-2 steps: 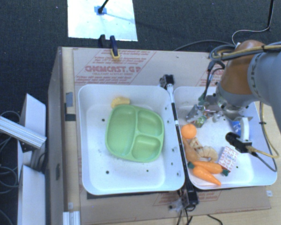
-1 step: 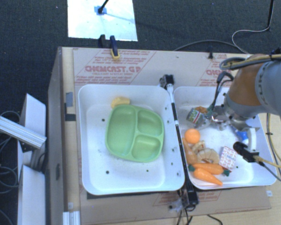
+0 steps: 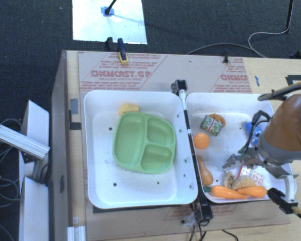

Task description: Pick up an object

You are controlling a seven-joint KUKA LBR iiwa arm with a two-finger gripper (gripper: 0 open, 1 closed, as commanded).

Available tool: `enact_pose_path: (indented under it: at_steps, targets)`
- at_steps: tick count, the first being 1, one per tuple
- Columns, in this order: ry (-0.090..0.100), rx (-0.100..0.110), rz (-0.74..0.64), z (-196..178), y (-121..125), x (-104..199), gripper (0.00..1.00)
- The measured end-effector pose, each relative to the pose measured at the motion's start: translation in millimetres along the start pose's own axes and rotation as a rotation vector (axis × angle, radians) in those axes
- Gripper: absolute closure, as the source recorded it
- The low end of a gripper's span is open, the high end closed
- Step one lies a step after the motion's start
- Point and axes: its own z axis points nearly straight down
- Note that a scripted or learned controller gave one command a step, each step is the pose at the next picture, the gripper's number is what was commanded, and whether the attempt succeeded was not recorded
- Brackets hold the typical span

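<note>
Fingers hover low over toy food in the right-hand white plastic bin, near the orange plastic carrot; my grip state unclear.

The tool hovers low over the right bin near two carrots.

Grey arm; broad orange band above the wrist; dark cable looping beside it
</note>
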Motion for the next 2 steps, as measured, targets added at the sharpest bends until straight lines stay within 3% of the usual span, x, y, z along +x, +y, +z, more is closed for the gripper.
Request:
enact_pose_path:
  at_steps: [1, 2]
  targets:
    - [0.013, -0.001, -0.01, -1, 69, -47, 0.0]
    - [0.0, -0.001, 0.0, -12, 0, -54, 0.0]
